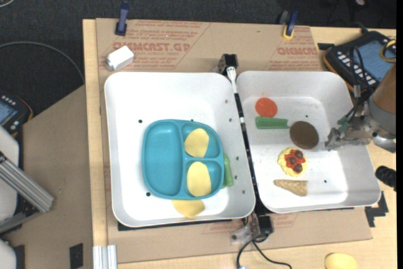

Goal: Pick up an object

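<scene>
Reaching in from the right, the gripper hovered over the right bin beside a brown disc; whether its fingers were wide or narrow, I cannot tell.

The bench is a brown board printed with red lettering, carrying two shallow white bins side by side — the right bin sits under the hand, the left bin well away on the hand's far side. A small white block lies on the bare board beyond the left bin's far corner — two blue clamps grip the bench's back edge.
</scene>
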